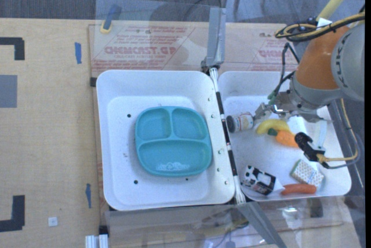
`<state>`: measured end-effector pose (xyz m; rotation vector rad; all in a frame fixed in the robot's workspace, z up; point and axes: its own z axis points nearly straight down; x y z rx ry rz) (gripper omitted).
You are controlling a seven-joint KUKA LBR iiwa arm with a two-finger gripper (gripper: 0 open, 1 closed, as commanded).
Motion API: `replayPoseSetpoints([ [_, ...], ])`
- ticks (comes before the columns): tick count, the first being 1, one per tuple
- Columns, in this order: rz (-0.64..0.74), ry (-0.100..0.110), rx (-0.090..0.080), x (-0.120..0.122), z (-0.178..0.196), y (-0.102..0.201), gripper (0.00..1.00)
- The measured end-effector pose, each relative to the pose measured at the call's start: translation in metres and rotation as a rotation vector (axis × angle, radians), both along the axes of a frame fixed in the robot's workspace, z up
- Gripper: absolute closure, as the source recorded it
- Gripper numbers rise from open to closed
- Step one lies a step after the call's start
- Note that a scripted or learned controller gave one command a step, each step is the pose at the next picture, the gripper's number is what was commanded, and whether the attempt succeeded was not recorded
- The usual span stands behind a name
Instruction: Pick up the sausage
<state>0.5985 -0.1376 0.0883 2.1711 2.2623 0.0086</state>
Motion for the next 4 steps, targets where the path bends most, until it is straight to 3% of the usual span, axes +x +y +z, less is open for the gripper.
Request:
replayPoseSetpoints([
  [1,-0.037,0.005,-0.001,0.018,0.06,-0.013,0.0],
  [2,-0.214,0.002,0.002,-0.032,0.0,-0.044,0.0],
  [3,-0.308,0.007,0.0,-0.01,0.087,-0.015,0.0],
  [4,-0.299,0.01,0.002,-0.081,0.057,-0.041,0.0],
])
